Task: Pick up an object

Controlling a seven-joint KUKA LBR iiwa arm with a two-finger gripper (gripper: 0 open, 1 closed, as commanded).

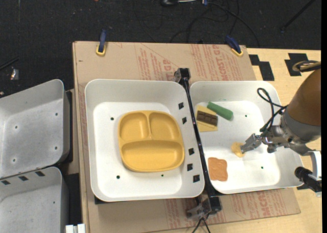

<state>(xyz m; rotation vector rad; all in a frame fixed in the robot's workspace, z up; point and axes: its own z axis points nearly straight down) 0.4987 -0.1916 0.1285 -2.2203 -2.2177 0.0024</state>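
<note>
A yellow divided plate [151, 141] is sitting in the left bin [97, 124]. In the right bin [265, 178], the gripper [249, 145] is hovering beside a small yellow piece [237, 149], holding nothing, opening unclear. A misaligned close could nudge it away.

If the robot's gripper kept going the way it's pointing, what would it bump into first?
Probably the small yellow piece, just ahead of the gripper in the right bin. How high the gripper hangs is unclear.
</note>
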